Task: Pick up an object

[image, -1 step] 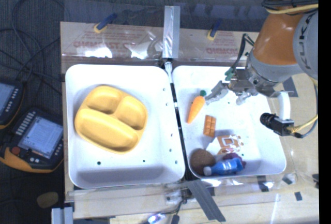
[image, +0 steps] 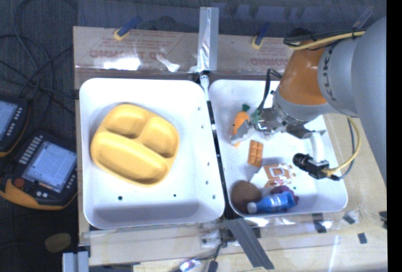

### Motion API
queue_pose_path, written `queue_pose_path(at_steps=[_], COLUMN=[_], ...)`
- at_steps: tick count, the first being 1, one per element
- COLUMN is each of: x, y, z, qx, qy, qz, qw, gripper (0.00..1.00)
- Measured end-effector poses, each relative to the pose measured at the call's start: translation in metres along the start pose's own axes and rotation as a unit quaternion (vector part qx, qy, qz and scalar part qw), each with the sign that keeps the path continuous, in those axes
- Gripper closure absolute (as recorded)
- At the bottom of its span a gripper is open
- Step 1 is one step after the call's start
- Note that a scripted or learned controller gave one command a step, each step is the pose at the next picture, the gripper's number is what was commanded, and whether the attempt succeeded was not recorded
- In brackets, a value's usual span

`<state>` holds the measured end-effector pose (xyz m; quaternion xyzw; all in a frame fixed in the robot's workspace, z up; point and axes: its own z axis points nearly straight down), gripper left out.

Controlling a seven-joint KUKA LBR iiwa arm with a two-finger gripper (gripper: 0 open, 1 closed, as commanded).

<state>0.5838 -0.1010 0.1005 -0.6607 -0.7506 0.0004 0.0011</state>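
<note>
1. While the arm (image: 352,70) reaches in from the right across the right bin (image: 333,198), its gripper (image: 262,121) sits low over the upper-left part of that bin; whether the claw is open or closed cannot be told from this slant, since the wrist and its fittings cover it.
2. Just left of the claw lies a small orange carrot-like toy (image: 239,121) with a green tip, close enough that it may be touching, though nothing can be seen clamped.
3. Below it rests a little orange ridged block (image: 254,153), near but apart from the claw.
4. Farther toward the near edge lie a white and orange patterned piece (image: 277,173), a brown rounded lump (image: 244,192) and a blue bottle (image: 274,203) with a white cap, the last two touching or nearly so.
5. A black cylindrical fitting (image: 309,164) hangs from the arm on a yellow cable, over the bin's right side.
6. Across the divider, the left bin (image: 100,208) holds a large yellow moulded shape (image: 133,142), well apart from the claw.
7. Judging by the pose, the step in hand is the descent onto a target, most likely the carrot-like toy.
8. Next, the claw would need to straddle the toy's narrow body, close firmly, then lift straight up; being small and tapered beside the bin wall, it could easily slip or be nudged aside.
</note>
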Motion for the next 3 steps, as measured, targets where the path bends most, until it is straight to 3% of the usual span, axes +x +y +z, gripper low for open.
queue_pose_path(at_steps=[1, 2, 3], x=[-0.006, -0.006, 0.067], y=[-0.042, -0.041, -0.003], z=[0.011, 0.002, -0.082], qx=[-0.008, -0.008, 0.001], qy=[0.0, 0.001, -0.001], qz=[0.143, 0.144, 0.206], qw=[0.9897, 0.9896, 0.9785], gripper=[0.0, 1.0, 1.0])
